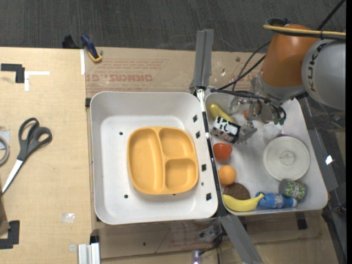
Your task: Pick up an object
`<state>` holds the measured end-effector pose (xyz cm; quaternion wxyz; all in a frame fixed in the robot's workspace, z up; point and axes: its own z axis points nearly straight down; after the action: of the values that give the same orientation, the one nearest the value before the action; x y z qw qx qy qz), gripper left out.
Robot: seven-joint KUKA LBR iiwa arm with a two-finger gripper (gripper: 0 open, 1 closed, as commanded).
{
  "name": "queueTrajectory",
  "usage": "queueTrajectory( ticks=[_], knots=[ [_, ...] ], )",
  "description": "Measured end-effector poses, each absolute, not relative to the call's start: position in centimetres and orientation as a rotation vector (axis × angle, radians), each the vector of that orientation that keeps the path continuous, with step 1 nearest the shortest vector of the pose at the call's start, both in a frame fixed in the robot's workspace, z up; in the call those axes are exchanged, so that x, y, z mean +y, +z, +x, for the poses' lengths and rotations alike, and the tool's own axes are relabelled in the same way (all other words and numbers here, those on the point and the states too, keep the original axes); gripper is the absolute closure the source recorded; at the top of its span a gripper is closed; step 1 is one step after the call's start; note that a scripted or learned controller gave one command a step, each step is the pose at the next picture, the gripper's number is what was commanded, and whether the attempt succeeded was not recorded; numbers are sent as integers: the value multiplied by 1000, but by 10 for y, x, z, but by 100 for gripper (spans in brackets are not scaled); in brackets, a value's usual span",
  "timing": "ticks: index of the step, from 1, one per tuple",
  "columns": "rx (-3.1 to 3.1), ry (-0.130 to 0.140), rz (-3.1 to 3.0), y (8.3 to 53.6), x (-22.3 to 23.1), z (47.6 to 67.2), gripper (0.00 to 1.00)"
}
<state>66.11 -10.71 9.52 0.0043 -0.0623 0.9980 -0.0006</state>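
My gripper [254, 120] hung low over the back part of the right bin [311, 126], with my orange band above it. It was a tangle of shiny metal and wires from up there, and I could not tell if it was open or shut. I could see nothing held in it.

The closest thing to it was a small black and white box [226, 128], just beside it on the left, maybe touching. I could not be sure. Behind the box lay a little yellow thing [216, 110], long and smooth.

In front of the box sat a round red tomato [222, 151], then a round orange [227, 174], then a brown bumpy ball [237, 191]. A curved yellow banana [242, 203] lay at the front wall, touching a blue bottle [274, 201] on its side. A green can [293, 189] stood near it. A white round bowl [286, 157] sat in the middle, smooth and shiny.

The left bin [107, 147] held a yellow plastic plate [163, 161] with three parts and soft round corners.

Scissors [25, 144] with black handles lay on the wooden bench [44, 103], well apart from both bins.
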Motion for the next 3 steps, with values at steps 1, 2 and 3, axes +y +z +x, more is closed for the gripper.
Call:
queueTrajectory(
  ticks=[1,2,3],
  knots=[
    [3132,-1,-209,93,-135,562,0],
    [3128,-2,-194,95,-135,660,0],
    [3139,8,-2,93,-217,579,0]
  ],
)
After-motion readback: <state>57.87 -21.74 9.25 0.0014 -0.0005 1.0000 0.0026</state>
